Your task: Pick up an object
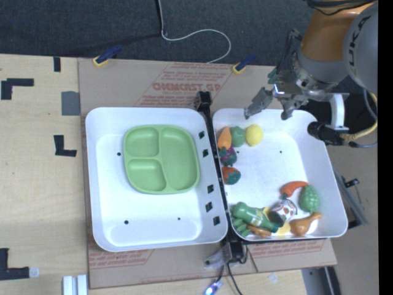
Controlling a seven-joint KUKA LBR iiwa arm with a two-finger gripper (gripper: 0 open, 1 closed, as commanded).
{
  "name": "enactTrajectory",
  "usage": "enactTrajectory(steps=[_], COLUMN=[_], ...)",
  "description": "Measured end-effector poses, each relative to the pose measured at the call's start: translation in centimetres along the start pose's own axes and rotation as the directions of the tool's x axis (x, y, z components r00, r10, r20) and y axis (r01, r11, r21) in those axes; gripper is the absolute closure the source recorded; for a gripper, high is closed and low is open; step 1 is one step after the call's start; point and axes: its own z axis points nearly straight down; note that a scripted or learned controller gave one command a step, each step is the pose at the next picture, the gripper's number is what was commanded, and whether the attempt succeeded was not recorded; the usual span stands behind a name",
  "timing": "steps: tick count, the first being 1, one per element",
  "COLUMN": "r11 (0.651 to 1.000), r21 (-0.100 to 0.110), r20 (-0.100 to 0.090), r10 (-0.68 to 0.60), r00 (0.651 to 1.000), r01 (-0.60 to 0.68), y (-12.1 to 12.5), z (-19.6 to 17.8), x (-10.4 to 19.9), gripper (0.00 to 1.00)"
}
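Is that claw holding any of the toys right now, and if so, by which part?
Nothing is held. The claw hangs open above the right bin's far edge, with only air between its fingers; the yellow toy lies below it.

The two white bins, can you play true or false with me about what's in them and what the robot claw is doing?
1. The green divided plastic plate lies in the left white bin. True.
2. The round yellow toy ball sits on the green plate. False: it lies in the right white bin, near the bin's far edge.
3. The two-finger gripper holds the yellow ball. False: its fingers are spread open with nothing between them, up above the ball.
4. A heap of toy food is piled at the near edge of the right bin. True.
5. The orange toy carrot lies beside the yellow ball. True.
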Motion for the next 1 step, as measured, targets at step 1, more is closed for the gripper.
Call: enactTrajectory(steps=[1], r11=[1.000], r21=[0.009], r20=[-0.001], r10=[0.003], r00=[1.000], r01=[-0.003], y=[-7.76], z=[3.82], x=[0.44], gripper=[0.00])
